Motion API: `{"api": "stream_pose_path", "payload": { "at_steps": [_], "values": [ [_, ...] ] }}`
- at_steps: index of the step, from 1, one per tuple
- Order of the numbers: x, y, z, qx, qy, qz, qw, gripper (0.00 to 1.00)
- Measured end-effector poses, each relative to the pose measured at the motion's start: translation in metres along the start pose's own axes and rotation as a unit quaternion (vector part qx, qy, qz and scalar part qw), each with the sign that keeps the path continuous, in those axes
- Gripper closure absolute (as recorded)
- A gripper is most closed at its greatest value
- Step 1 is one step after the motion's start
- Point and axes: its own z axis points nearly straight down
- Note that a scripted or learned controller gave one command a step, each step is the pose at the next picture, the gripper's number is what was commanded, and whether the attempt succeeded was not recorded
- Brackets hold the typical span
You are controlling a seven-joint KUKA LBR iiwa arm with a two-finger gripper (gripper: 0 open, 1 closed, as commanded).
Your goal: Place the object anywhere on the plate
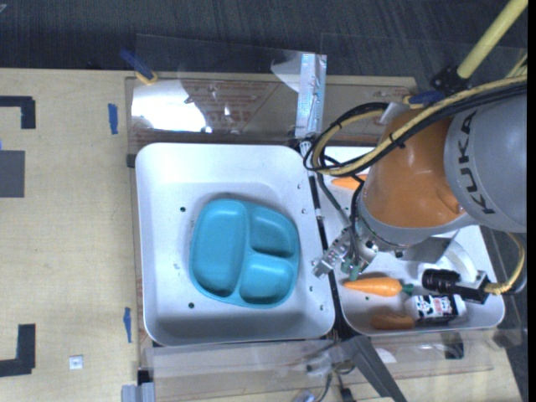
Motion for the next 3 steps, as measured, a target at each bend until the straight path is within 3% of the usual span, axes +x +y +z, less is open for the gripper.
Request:
{"api": "stream_pose_path", "payload": {
  "at_steps": [1, 2, 3],
  "values": [
    [0.048, 0.086, -0.002, -0.001, -0.001, -0.125, 0.9921, 1.0],
    [0.104, 0.103, 0.028, 0.001, 0.001, -0.198, 0.9802, 1.0],
    [0.03, 0.039, -0.001, 0.0, -0.002, -0.19, 0.9819, 1.0]
  ]
}}
